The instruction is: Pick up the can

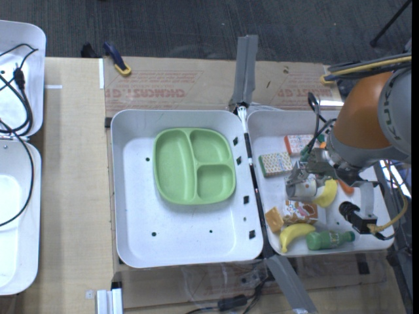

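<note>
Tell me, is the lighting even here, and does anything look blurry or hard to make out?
Camera view: soft, even light, with faint shadows inside the left bin around the green plate; no harsh glare; the cluttered right bin near the gripper is small and hard to resolve.

I work in a robotics lab: 2 shallow white plastic bins (124,195) on a cardboard-covered wooden bench (72,175), loose black cables (16,103) at the frame's left, dark grey carpet (196,12) along the top.

Evenly and brightly lit from above, faint soft shadows around the green plate (194,165), slightly soft focus throughout, no glare
</note>
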`<state>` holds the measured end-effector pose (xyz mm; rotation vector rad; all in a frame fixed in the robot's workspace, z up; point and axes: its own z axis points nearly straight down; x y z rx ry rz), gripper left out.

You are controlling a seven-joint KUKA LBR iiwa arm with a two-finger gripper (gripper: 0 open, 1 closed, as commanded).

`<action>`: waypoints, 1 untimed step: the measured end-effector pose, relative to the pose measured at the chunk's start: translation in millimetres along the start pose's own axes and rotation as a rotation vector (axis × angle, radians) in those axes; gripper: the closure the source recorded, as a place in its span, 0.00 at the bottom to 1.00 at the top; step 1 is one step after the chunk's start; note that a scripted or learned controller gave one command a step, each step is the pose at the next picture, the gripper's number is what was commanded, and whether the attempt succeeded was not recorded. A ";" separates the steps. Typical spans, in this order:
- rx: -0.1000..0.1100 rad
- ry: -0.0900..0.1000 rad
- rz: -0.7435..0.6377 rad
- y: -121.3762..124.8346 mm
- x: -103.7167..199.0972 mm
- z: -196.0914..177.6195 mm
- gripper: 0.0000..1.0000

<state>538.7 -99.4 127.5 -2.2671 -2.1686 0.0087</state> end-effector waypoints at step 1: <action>-0.004 0.000 0.186 -5.1 73.5 -94.7 1.00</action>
